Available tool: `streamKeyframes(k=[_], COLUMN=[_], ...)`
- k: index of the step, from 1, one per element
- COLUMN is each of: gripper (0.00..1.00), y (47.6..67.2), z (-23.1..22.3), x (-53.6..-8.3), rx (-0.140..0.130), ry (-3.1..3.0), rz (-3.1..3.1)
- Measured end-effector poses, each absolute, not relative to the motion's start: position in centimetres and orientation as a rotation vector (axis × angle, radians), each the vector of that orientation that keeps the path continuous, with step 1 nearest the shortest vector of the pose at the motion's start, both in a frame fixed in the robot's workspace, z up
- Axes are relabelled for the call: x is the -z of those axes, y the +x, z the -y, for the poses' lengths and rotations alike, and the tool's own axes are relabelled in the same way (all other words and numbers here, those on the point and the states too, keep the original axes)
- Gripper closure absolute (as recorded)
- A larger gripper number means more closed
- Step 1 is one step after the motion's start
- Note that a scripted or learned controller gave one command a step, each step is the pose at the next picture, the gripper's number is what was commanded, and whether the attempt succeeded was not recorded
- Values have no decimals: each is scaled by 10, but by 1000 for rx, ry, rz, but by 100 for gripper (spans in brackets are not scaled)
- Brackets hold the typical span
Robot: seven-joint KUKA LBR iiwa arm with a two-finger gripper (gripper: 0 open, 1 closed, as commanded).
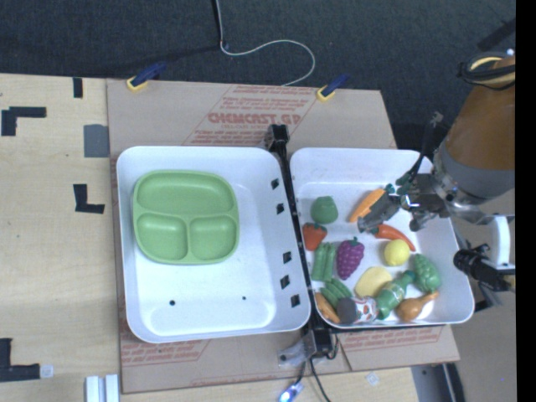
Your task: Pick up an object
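The gripper (383, 212) hangs low in the right bin (335, 162), at the carrot (366, 203) near the back wall; its grasp cannot be judged, perhaps touching. The left bin (201, 316) offers open floor around a green tray (185, 217).

– What is seen in the right bin (335, 162)?

– Toy food is heaped there. A green pepper (325, 209) is set near the bin's middle, and an orange carrot (366, 203) is laid at a slant just beside it. A bunch of purple grapes (350, 257) is placed lower down, with a yellow lemon (397, 254) to its right.

– And along the near edge?

– A yellow banana (371, 281), a green broccoli (425, 271) and a brown pear (412, 309) are crowded together; what touches what there cannot be told.

– And the left bin (209, 321)?

– A green divided plate (185, 217) is laid flat in its far half.
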State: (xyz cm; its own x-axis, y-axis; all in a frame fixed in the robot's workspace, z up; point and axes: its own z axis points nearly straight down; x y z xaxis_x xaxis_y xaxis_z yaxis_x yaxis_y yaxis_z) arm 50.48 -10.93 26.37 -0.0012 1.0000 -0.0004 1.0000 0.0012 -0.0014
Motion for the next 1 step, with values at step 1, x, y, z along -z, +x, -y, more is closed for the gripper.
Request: streamKeyframes(k=[1], gripper=[0], y=[482], z=[51], x=[-246], rx=[-4], ry=[-2210], rz=[2224])
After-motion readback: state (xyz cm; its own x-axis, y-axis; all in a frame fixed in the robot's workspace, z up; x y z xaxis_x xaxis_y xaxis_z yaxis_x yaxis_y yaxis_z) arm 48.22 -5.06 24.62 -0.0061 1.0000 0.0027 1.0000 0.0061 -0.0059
